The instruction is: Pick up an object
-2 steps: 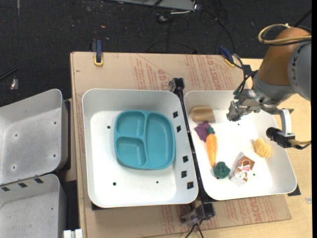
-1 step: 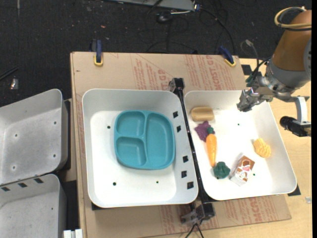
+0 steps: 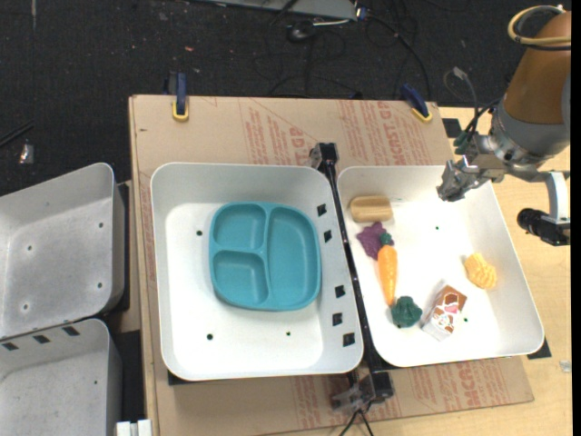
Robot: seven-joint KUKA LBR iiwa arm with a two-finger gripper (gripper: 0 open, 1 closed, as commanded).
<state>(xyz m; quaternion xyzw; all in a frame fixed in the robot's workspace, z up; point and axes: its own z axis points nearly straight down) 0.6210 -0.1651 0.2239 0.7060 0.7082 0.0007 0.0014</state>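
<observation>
From my seat I see the claw [image 3: 451,189] hanging over the far right corner of the right bin [image 3: 508,243], just inside its rim, with the grey arm and its orange band [image 3: 540,66] coming in from the right edge of the picture. The claw is dark and small here, so I cannot tell how it is set. Nothing shows in its grip.

Nearest to it, off to its left along the far wall of the same bin, lies a tan bread roll [image 3: 370,209]. Just below the roll sits a purple bunch of grapes [image 3: 371,240], and touching that is an orange carrot [image 3: 388,272], lying lengthwise toward the near side. At the carrot's near tip is a dark green broccoli piece [image 3: 407,312]. Just beside the broccoli, on its right, a small printed carton [image 3: 446,312] lies tilted. A yellow ridged piece [image 3: 480,270] rests apart from these, closer to the bin's right wall and well below the claw.

The left bin [image 3: 182,243] holds a teal divided plate [image 3: 265,255] with three compartments, roughly centred. Both bins sit on a cardboard sheet [image 3: 272,125] over the bench, clipped at the far edge by two clamps [image 3: 181,98]. Further left I see two white perforated panels [image 3: 54,234].
</observation>
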